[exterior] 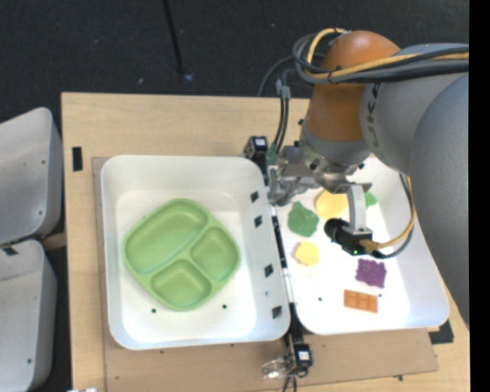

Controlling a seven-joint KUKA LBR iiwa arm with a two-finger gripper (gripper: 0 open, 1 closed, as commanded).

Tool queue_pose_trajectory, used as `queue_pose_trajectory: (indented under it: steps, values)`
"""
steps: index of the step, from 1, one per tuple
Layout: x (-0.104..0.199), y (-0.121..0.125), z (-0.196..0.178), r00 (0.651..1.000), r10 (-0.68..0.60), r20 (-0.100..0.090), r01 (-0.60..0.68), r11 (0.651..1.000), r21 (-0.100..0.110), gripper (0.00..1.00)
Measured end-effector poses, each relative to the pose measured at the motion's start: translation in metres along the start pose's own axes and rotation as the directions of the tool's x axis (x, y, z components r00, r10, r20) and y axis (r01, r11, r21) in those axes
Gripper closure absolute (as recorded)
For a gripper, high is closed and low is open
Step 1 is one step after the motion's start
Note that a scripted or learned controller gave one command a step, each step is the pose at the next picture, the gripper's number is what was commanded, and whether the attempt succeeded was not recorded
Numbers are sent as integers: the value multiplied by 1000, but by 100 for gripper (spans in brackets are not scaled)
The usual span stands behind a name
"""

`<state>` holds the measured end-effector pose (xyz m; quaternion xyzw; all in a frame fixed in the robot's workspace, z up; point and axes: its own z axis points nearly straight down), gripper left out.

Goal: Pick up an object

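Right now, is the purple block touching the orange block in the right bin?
Apart. The camera view shows white bin floor between the purple block and the orange block below it.

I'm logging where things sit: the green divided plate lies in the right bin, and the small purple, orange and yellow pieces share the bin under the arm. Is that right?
Not quite. The camera view shows the green divided plate in the left bin, not the right. The purple piece, orange piece and yellow piece do share the right bin under the arm.
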<state>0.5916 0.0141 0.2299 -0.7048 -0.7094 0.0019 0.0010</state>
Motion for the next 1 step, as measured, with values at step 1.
queue_pose_trajectory:
  steps: [1]
  values:
    - [49, 35, 1, 1000, -1, -1, 1, 1000, -2, 100]
